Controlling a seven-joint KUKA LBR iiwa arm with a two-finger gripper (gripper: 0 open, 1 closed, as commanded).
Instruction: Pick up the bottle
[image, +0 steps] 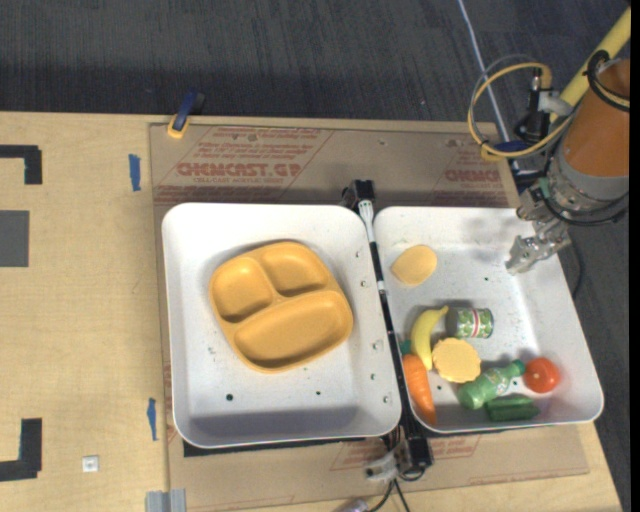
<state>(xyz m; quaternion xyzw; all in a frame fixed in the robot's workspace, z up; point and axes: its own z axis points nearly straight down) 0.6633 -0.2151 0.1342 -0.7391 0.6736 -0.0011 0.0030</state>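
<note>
The bottle is green and lies on its side near the front of the right bin. It sits between a yellow disc and a red tomato, with a dark green piece just in front of it. My gripper hangs over the far right part of the same bin, well behind the bottle and apart from it. Nothing is visible in the gripper.
The right bin also holds a pale yellow round piece, a banana, a small green can and a carrot. A yellow divided plate lies in the left bin. Cables loop behind the arm.
</note>
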